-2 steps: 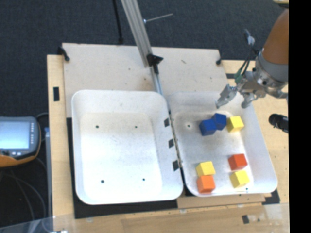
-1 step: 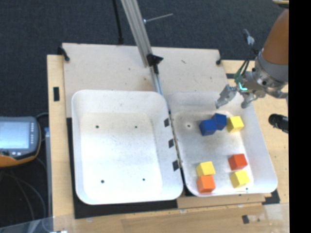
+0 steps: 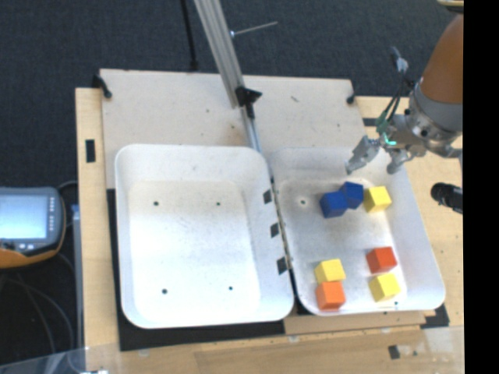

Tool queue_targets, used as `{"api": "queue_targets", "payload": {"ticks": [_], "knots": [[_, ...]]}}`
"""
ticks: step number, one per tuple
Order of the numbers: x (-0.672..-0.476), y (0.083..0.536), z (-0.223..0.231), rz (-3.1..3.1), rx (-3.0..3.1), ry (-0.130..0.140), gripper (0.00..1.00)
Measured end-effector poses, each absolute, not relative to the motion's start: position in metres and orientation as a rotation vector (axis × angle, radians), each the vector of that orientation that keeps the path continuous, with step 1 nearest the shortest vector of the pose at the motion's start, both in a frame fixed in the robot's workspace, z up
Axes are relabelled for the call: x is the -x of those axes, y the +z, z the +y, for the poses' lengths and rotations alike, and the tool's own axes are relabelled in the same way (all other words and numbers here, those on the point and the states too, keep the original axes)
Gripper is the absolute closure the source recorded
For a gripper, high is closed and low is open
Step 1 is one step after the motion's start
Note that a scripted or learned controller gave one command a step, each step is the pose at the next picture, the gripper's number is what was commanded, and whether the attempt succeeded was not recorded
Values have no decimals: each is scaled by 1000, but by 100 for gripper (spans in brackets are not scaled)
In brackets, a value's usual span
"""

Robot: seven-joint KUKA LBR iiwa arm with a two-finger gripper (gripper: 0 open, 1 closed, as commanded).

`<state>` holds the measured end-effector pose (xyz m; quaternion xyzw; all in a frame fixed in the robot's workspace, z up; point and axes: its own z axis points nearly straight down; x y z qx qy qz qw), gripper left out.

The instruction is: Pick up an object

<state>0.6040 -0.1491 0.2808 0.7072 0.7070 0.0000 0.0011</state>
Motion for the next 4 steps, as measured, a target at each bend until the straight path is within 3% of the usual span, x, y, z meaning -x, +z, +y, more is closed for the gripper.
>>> {"api": "queue_targets", "payload": {"ticks": [4], "knots": [[-603,266,-163,2218,-2222,-1,0]]}}
